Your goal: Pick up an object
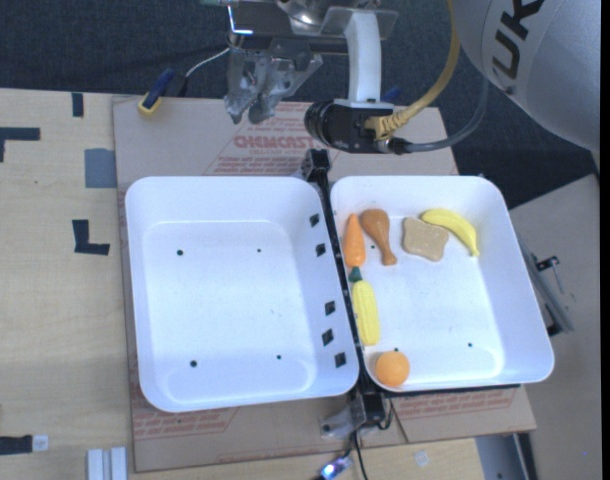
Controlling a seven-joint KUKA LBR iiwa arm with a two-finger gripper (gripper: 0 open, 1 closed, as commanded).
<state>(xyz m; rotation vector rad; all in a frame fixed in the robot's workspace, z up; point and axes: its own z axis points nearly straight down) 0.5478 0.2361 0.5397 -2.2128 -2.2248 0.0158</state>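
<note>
The right bin (485, 313) holds several toy foods. A carrot (354, 240) and a corn cob (365, 311) lie along its left wall, with a drumstick (378, 234) beside the carrot. A slice of bread (423, 238) and a banana (454, 228) sit toward the back right, and an orange (391, 368) rests at the front edge. My gripper (253, 100) hangs high above the bench, behind the left bin's far edge, with nothing between its fingers, which stand close together.
The left bin (225, 298) sits beside the right one, joined by a black clip strip (330, 268). Both rest on a cardboard sheet (185, 138). A blue and yellow tool (155, 94) lies at the cardboard's back left corner.
</note>
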